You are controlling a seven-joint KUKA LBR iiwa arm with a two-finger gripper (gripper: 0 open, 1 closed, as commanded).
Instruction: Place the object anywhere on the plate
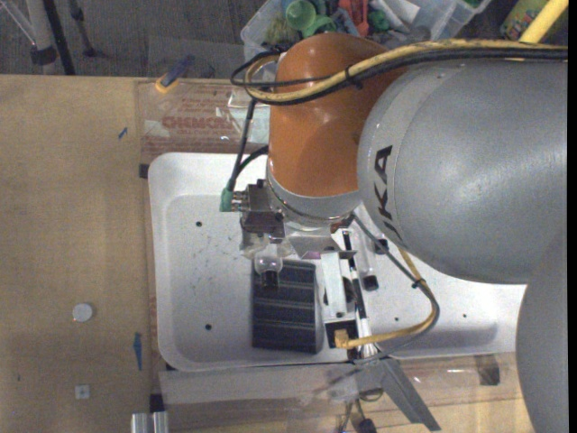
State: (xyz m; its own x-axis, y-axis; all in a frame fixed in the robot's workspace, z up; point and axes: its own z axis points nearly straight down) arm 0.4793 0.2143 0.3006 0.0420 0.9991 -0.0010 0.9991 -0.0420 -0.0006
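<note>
Arm: big grey KUKA arm (469, 161) fills the right side, closest to the lens, orange band (311, 115) bulging over the top of the bin.
Cables: black and yellow cable (361, 66) running across the orange band; a thinner yellow one (424, 318) looping down below the wrist.
Pincer: down inside the bin at (270, 273), hanging right over the dark ribbed block; whether it's apart or together, I cannot tell from up here, the wrist hardware is in the way.
Dark ribbed block: black, grooved rectangle (287, 309) lying flat on the bin floor, near the front wall, its top edge just under the pincer.
White bin: shallow tray (180, 242), left part of the floor bare and speckled with small marks.
Task thing: can't make out an object or a plate as such; the arm hides much of the bin.
Worktop: tan board (63, 197) on the left, a small round white disc (82, 312) sitting on it, well apart from the bin.
Background: clear tub of coloured toys (361, 7) beyond the bin's far edge.
</note>
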